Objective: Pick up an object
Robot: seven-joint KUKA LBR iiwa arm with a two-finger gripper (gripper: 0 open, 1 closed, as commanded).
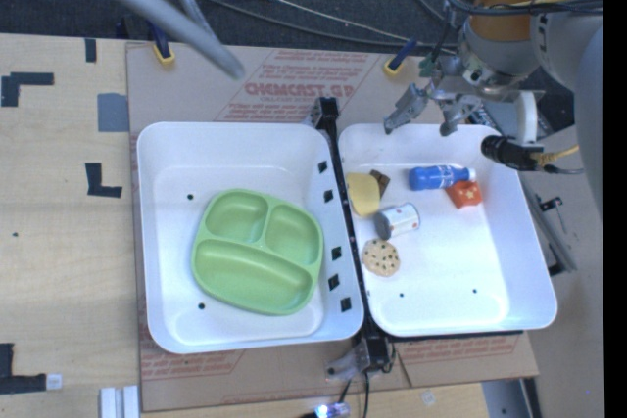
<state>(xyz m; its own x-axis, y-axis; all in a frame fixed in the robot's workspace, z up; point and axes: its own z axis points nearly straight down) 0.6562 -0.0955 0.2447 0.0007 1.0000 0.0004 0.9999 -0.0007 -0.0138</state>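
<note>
Five small things sit in the right shallow white bin (509,299), and the tool (423,116) hangs released over its far edge, holding nothing.

Blue plastic bottle (438,176) and small red block (465,195) lie touching near the far right corner; yellow wedge (362,193), small grey-and-white cylinder (397,220) and round speckled cookie (381,257) line up along the left wall. Green divided plastic plate (259,252) lies in the left shallow white bin (162,210).

Glossy green plastic tray (258,252), smooth
</note>
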